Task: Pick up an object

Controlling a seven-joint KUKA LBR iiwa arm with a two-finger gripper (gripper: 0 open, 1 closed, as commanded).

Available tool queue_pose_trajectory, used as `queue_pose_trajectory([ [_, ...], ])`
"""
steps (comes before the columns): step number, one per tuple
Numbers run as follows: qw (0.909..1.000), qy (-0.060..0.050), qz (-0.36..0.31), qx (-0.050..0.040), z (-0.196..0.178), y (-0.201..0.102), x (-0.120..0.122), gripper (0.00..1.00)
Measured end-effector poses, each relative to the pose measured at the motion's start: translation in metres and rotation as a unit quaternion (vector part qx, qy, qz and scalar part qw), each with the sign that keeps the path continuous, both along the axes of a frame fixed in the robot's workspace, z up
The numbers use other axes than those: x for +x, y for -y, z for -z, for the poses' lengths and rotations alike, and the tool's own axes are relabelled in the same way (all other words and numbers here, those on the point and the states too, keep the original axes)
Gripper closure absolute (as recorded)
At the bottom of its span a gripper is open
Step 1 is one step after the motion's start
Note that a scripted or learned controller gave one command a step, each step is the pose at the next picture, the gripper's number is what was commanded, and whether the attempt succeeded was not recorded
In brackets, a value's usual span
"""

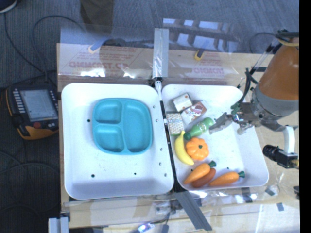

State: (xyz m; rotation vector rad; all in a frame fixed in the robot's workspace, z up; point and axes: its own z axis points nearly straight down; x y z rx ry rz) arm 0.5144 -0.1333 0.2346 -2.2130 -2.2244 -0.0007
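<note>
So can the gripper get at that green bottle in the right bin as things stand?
Probably yes. The gripper sits just right of the green bottle, with bare bin floor between them. The pumpkin and small boxes crowd its other sides, so a clean grip may be awkward.

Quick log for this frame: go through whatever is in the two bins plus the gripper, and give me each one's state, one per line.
plate: flat in left bin, nothing on it
bottle: lying on its side, right bin
banana: lying by the divider
pumpkin: upright, touching banana
carrots: lying at the front wall
gripper: low in right bin, beside bottle
</note>
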Motion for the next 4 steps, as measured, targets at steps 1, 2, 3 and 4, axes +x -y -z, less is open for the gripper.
queue_pose_trajectory([
  [1,0.9864,0.0,-0.165,-0.0001,0.079,-0.022,0.006,0.0],
  [2,0.9672,0.002,-0.254,-0.0016,0.042,0.017,-0.011,0.0],
  [3,0.9583,0.002,-0.286,-0.0006,0.041,0.04,0.033,0.0],
  [4,0.9578,0.001,-0.287,-0.0001,0.065,-0.029,0.026,0.0],
])
